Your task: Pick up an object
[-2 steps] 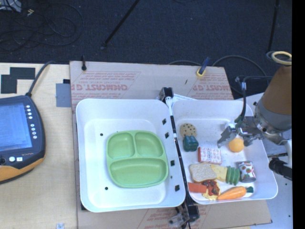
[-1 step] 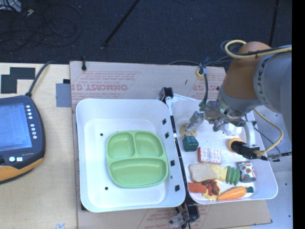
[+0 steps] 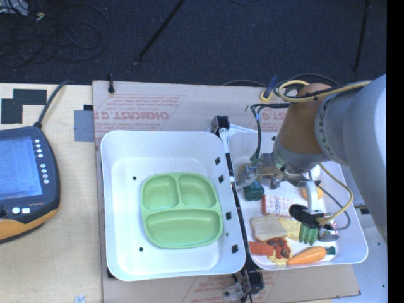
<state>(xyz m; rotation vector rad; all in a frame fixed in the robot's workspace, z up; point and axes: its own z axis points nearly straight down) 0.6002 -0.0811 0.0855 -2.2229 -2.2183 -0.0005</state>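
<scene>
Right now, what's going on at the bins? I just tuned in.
The KUKA arm reaches in from the right and is down over the right bin, its gripper low near that bin's upper left corner by a small teal object. Play food lies below it: a bread slice, a carrot, a red and white packet. The left bin holds a green divided plate. Nothing looks lifted.

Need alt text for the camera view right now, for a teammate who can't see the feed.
The grey arm reaches in from the right over the right white bin, which holds a clutter of toy food including a bread slice and a carrot. The left white bin holds a green divided plate. A handheld control pendant lies at far left.
</scene>
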